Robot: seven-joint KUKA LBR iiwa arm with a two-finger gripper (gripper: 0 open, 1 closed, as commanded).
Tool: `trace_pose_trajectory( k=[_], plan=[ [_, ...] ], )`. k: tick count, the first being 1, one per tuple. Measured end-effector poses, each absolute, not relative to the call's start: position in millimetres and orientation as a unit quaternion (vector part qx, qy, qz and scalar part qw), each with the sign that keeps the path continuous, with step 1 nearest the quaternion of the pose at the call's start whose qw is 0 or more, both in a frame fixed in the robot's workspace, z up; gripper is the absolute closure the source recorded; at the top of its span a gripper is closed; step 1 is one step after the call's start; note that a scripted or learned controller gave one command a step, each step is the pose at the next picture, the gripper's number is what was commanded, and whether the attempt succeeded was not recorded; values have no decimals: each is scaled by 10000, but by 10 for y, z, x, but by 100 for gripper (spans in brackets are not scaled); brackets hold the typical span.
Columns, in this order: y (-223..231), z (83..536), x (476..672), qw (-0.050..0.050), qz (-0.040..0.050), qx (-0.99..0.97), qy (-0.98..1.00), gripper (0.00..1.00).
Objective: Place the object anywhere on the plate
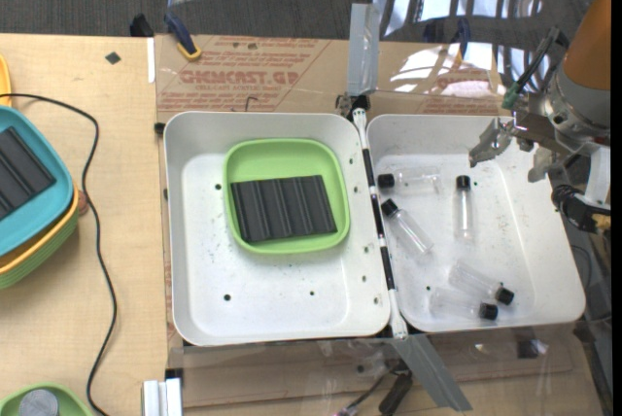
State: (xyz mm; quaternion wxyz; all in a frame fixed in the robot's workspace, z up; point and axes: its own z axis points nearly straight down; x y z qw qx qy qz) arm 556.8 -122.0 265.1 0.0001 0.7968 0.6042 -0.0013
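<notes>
A green square plate (284,155) with a dark ribbed insert (284,208) lies in the left white bin (194,249). Several clear tubes with black caps lie scattered in the right bin (530,239): one upright in the picture (465,210), one slanted near the divider (408,229), and one near the front (476,283). My gripper (510,158) hangs over the right bin's back right corner, above and to the right of the tubes. It is open, with nothing between its fingers.
Stacked teal and yellow trays (29,200) sit on the wooden bench at the far left, with a black cable (100,239) looping past them. Cardboard (253,74) and clear plastic panels (457,25) stand behind the bins.
</notes>
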Motion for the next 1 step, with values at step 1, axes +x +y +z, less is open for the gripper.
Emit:
trace_pose_trajectory(
  k=[1],
  plan=[
    [-1420, 3304, 5661, -2, -20, 8406, 5417, 0]
  ],
)
